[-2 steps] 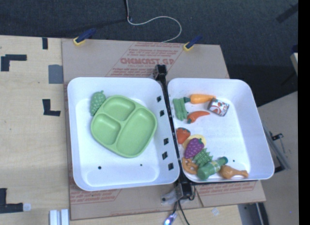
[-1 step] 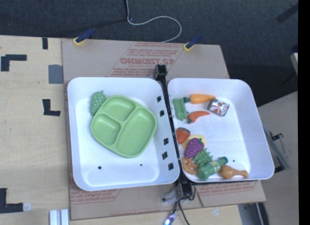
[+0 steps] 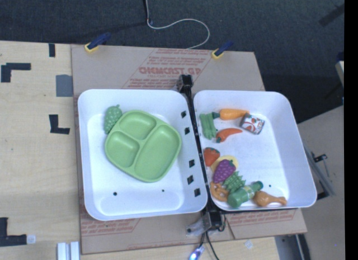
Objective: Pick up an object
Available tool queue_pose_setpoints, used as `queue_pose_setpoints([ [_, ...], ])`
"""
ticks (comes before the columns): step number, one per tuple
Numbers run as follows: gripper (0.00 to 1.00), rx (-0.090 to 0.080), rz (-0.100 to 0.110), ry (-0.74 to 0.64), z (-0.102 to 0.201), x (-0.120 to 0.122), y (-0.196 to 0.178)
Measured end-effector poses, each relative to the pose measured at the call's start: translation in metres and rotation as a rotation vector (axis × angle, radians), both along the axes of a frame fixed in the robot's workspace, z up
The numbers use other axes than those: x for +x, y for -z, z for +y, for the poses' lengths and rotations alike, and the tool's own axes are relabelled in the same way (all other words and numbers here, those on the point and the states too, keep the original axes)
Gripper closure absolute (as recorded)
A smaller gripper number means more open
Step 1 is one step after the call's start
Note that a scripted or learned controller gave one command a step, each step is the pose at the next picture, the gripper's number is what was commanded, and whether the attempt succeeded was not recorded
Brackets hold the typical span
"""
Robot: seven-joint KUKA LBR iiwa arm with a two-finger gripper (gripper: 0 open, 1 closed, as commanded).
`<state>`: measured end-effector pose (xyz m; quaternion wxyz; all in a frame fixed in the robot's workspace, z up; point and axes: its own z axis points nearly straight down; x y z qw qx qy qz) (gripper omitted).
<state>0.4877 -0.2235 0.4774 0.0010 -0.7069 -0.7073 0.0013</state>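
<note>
The right bin [image 3: 282,147] holds several toy foods along its left side. An orange carrot [image 3: 232,113] and a small red-and-white can [image 3: 252,123] lie near the back. Green beans [image 3: 207,125] and an orange pepper [image 3: 228,134] sit just below them. Lower down are a red tomato [image 3: 211,156], a purple grape bunch [image 3: 223,170], a green bottle [image 3: 244,194] and a tan drumstick [image 3: 269,199]. In the left bin [image 3: 92,158] a green divided plate [image 3: 143,145] lies with a green grape bunch [image 3: 112,117] at its upper left edge.
Both bins rest on a cardboard sheet [image 3: 162,69] held by two clamps [image 3: 97,42] at the back. A white cable [image 3: 179,27] loops over the dark floor behind. The bench surface [image 3: 33,141] extends to the left.
</note>
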Motion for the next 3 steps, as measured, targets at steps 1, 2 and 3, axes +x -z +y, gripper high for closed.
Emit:
queue_pose_setpoints([
  [1,1.00,-0.001,-0.001,0.000,0.000,-0.004,0.012],
  [2,1.00,0.000,-0.001,0.000,0.000,-0.004,0.027],
  [3,1.00,-0.001,-0.001,0.000,0.000,-0.004,0.046],
])
